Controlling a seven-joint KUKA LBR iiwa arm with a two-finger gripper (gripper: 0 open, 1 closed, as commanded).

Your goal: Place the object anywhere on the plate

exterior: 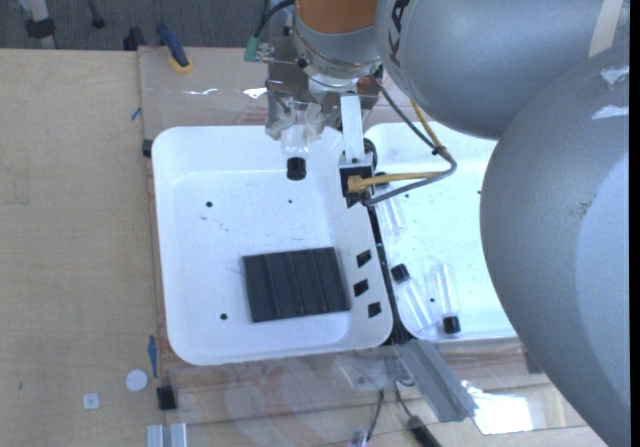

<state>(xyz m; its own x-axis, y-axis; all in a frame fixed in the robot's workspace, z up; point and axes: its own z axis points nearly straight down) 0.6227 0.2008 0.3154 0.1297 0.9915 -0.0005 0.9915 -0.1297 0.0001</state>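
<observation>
- Presently, camera view – the gripper (296, 143) hangs at upper centre of the frame, over the far end of the left bin (165, 235).
- Whether the gripper is spread or closed: cannot tell, its clear tips blur against the white floor.
- A small black object (296, 169) sits just below the gripper tip. I take it for the task's thing. Gripped or merely lying on the bin floor: cannot tell.
- The dark ribbed plate (295, 283) lies flat at lower centre of the same bin, well apart from the object, with nothing resting on it.
- The right bin (465, 235) holds a few clear pieces with black ends, untouched.
- Progress, as judged: placement not done. What is left is a secure grasp, if not yet made, then carrying the object down-frame and releasing it anywhere on the plate.
</observation>
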